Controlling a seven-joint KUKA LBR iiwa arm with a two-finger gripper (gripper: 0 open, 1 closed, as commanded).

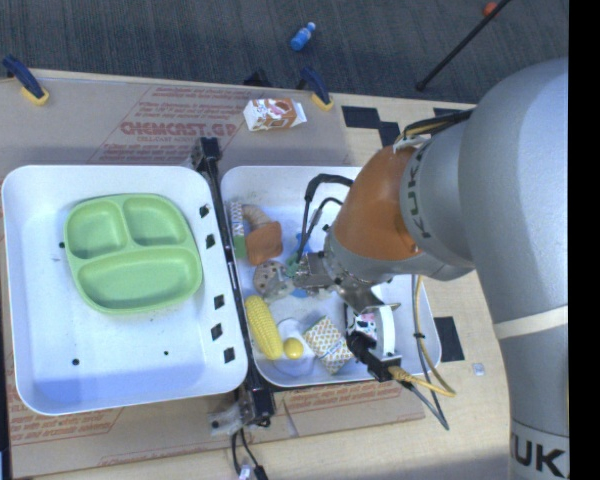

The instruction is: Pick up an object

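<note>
Around the corn (263, 326) I see a brown block (264, 240) beyond it, a checkered packet (325, 340) just right and a green plate (132, 251) well left. A speckled grey lump (270, 279) lies just beyond the corn, beside the gripper (306, 273). I cannot tell the gripper's state.

Bright light (slightly soft); bluish shadow in left bin (50, 383).

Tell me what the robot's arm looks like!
The arm is big, round and grey. It has an orange band near its wrist, black letters on its grey shell, and thin black cables looping beside the band.
</note>
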